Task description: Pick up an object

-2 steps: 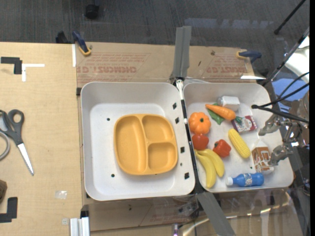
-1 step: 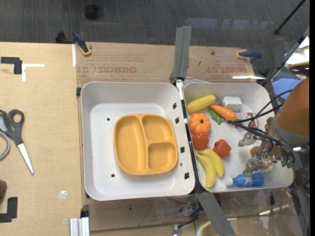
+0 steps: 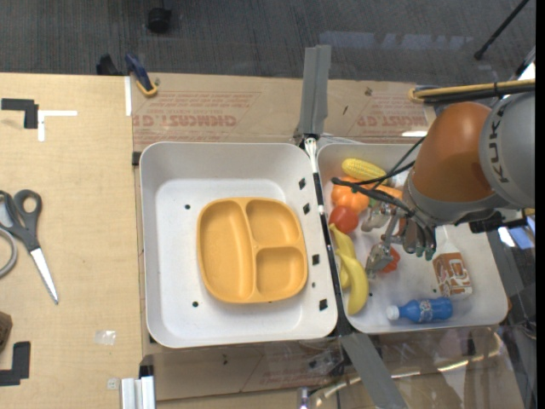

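Red toy (image 3: 385, 262) beneath tool (image 3: 381, 250)

arm (image 3: 477, 156): reaches in from right | wrist: pointed down | gripper (image 3: 393, 239): low, fingers blurred

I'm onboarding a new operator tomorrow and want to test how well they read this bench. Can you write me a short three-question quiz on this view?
1. True or false: the yellow divided plate lies in the left bin.
2. Which item lies nearest the front edge of the right bin?
A. corn cob
B. blue bottle
C. orange pepper
3. Fill in: outside the bins, on the bench at far left, lies a pair of ____.

Key
1. True.
2. B. The blue bottle lies on its side near the front wall; the corn cob is at the back.
3. Scissors.
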Robot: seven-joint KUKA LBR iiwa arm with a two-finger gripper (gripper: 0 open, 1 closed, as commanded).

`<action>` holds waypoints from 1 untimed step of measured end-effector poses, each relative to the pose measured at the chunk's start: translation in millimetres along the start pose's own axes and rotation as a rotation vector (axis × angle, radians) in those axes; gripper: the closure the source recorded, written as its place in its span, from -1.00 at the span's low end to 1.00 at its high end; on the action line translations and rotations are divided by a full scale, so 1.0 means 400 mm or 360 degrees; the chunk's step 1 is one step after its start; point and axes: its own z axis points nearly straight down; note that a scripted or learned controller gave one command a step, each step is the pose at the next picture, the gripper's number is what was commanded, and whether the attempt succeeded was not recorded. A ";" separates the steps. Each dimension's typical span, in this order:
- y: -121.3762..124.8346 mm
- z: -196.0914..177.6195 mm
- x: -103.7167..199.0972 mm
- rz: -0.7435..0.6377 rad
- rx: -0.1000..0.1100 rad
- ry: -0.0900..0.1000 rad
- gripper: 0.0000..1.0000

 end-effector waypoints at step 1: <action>0.001 -0.024 -0.003 -0.0005 0.0003 -0.0005 1.00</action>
